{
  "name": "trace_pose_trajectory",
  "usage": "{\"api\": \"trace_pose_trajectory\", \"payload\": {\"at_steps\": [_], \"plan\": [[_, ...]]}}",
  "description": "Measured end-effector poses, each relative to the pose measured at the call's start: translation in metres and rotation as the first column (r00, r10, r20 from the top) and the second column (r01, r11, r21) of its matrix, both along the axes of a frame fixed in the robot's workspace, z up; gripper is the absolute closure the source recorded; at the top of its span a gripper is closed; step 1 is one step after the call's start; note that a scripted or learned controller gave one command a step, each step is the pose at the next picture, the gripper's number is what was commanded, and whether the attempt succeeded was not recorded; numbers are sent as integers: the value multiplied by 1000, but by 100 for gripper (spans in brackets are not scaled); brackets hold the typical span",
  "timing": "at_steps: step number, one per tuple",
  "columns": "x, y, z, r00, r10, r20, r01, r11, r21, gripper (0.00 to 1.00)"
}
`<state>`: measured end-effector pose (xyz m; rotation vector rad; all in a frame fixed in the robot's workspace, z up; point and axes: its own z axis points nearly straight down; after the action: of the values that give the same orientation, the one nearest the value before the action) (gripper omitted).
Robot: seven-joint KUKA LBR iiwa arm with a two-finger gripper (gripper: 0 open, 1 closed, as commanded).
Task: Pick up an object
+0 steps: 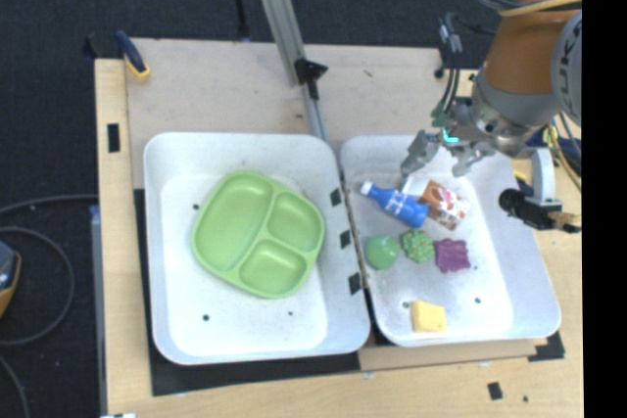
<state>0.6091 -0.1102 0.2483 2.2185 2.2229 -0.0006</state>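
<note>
The right bin (509, 308) holds a blue bottle (392, 202) lying on its side, an orange and white carton (445, 207), a green ball (382, 253), a green bumpy lump (418, 246), a purple lump (452, 255) and a yellow block (427, 316). My gripper (441, 156) hangs over the bin's far part, just above and behind the carton and bottle. Its fingers (418, 152) are spread open with nothing between them.
The left bin (176, 328) holds a light green divided plate (259, 233). A slanted metal pole (279, 10) rises from the bench behind the bins' shared edge. The bench's wooden top (216, 88) runs bare behind the bins.
</note>
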Motion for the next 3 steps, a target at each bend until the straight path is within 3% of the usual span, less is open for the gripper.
{"api": "trace_pose_trajectory", "payload": {"at_steps": [1, 3], "plan": [[0, 0, 0, 1000, 0, 0, 0, 1000, 0, 0], [6, -6, -104, 1000, -3, -3, 3, 1000, 0, 0]]}}
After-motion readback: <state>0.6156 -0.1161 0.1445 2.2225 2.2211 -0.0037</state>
